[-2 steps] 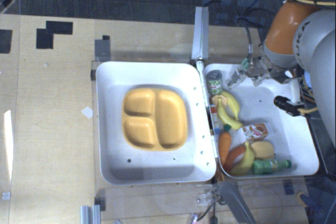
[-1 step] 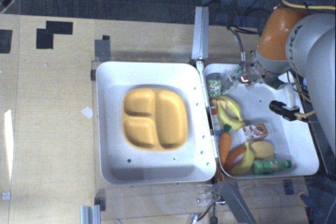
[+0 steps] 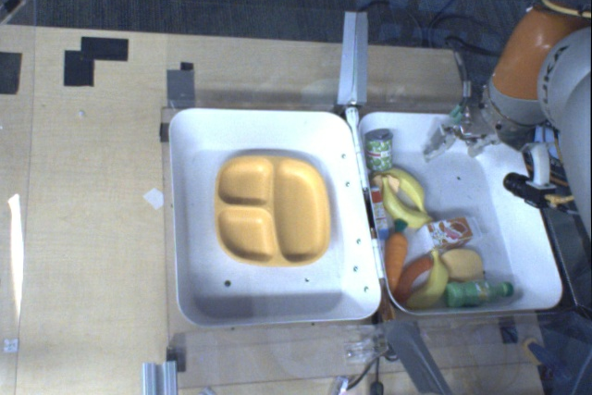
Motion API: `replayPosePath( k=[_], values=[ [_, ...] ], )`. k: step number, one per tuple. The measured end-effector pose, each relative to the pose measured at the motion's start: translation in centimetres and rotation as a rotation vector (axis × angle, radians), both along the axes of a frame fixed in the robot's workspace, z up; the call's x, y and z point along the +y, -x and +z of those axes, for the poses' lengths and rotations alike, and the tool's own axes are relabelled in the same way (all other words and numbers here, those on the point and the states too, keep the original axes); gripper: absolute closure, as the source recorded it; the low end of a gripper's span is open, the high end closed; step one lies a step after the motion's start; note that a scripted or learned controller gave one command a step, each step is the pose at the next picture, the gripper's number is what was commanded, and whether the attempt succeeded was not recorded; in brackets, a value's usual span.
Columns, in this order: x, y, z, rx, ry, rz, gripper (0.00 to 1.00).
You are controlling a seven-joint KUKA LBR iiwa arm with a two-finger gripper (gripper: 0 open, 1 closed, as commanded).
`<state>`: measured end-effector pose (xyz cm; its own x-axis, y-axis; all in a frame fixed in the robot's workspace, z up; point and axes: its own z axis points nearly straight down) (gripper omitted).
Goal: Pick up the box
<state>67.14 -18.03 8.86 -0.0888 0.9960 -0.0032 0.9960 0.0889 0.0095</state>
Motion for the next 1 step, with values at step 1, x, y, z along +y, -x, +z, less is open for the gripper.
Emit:
replayPosePath(
  k=[1],
  values=[
    [8.0,0.01,-0.07,0.001,-0.001,0.015,0.0]
  ],
)
